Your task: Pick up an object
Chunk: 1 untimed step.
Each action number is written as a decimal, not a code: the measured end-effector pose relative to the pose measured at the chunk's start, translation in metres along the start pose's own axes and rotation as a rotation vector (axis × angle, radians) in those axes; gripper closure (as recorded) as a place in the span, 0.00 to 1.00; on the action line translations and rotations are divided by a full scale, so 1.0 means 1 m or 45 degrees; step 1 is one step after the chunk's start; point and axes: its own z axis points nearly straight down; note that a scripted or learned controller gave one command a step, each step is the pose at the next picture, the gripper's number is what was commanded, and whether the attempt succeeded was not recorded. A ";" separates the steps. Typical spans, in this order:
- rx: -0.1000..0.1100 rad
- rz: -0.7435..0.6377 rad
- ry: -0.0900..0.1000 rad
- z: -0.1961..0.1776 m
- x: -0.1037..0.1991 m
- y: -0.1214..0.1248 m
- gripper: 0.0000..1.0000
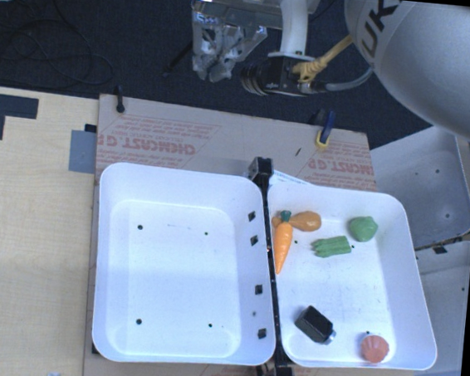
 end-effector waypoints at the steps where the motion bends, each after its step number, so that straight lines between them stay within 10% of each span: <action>1: 0.000 0.001 0.000 0.000 0.000 -0.003 1.00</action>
